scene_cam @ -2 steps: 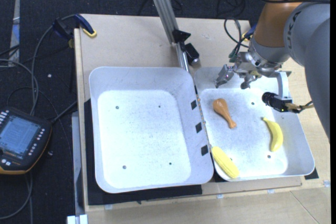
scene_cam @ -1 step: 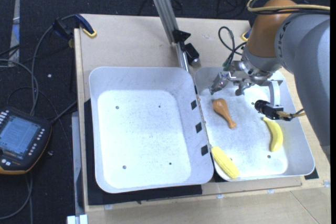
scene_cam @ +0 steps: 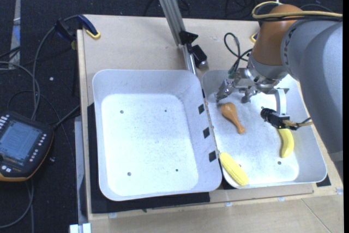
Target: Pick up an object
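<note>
**My claw above the right bin, over the drumstick**

A pale wooden bench (scene_cam: 136,41) stands on dark carpet strewn with cables, and a grey handheld control pendant (scene_cam: 19,144) lies on the floor at the far left. Two shallow white plastic bins sit side by side on the bench. The left white bin (scene_cam: 147,133) shows its speckled floor. The right white bin (scene_cam: 262,161) holds three toy foods: a brown plastic chicken drumstick (scene_cam: 232,116) near its upper left, a yellow plastic banana (scene_cam: 286,142) toward its right side, and a yellow corn cob (scene_cam: 233,168) at its lower left corner. My grey arm with its orange band (scene_cam: 275,46) reaches in from the right. My metal two-finger claw (scene_cam: 235,93) hangs just above the drumstick's thick end. I cannot tell whether my claw is released or clenched.
</note>
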Action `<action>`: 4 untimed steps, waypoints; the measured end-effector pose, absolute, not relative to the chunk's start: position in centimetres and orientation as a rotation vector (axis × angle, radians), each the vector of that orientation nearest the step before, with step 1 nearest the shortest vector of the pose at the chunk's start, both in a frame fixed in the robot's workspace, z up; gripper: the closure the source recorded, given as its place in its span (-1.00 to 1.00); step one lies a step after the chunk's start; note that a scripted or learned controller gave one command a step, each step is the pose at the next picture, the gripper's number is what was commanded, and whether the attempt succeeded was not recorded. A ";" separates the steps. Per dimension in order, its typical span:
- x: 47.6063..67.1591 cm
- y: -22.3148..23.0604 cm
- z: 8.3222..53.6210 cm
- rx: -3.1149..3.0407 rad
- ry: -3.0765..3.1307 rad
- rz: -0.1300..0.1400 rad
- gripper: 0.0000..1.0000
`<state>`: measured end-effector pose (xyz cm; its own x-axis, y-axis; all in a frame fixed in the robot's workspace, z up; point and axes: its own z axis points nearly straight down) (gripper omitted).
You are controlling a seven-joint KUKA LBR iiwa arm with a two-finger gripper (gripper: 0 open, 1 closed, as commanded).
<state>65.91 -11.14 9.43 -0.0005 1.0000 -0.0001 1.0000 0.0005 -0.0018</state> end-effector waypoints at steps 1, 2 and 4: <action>66.0 -11.1 10.6 -2.222 -2.223 -0.001 1.00; 65.9 -11.0 14.8 -2.223 -2.224 -0.003 1.00; 65.7 -10.9 22.4 -2.223 -2.223 -0.003 1.00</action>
